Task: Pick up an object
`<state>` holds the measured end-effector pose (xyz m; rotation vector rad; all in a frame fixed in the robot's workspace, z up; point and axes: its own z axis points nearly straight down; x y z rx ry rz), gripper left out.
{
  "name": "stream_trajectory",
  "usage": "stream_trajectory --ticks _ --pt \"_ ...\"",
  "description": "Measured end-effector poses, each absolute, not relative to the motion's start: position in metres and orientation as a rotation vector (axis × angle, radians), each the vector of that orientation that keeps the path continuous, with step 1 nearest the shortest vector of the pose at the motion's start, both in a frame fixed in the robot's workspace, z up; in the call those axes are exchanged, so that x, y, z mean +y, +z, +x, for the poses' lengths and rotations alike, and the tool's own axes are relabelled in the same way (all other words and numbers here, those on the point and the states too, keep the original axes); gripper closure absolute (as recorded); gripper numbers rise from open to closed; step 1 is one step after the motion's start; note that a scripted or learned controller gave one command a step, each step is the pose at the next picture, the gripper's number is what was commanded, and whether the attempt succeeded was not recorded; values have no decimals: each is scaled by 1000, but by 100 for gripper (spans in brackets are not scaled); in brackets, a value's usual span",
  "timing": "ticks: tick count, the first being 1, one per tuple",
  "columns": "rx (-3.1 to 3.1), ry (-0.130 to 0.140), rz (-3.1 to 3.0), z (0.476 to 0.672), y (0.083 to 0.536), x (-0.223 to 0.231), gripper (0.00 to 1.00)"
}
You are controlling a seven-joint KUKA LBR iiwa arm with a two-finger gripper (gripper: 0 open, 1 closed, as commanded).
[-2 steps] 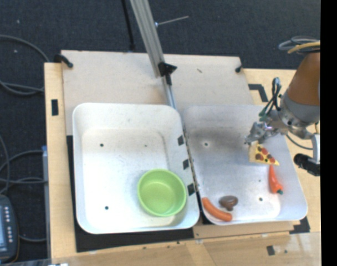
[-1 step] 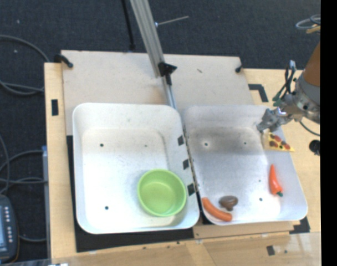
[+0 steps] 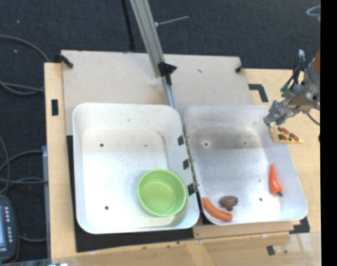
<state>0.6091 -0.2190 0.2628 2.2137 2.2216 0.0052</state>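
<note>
My gripper (image 3: 275,115) hangs at the far right edge of the right bin (image 3: 229,143), just above a small yellow slice with red dots (image 3: 285,136) that lies on the bin's right rim. An orange-red pepper (image 3: 275,180) lies lower along the right wall. Near the right bin's front edge sit an orange sausage (image 3: 216,210) and a small brown lump (image 3: 229,201). A green bowl (image 3: 161,192) stands in the front right corner of the left bin (image 3: 113,148).
A slanted aluminium bar (image 3: 150,35) runs from the top of the view down to the gap between the bins. The bins rest on a wooden bench (image 3: 129,76) with black corner marks. Cables lie on the dark floor at left.
</note>
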Motion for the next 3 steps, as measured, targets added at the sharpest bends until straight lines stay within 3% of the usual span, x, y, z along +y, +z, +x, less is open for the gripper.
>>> stream_trajectory --ticks 3 --pt "2228 4 2212 642 263 -69 100"
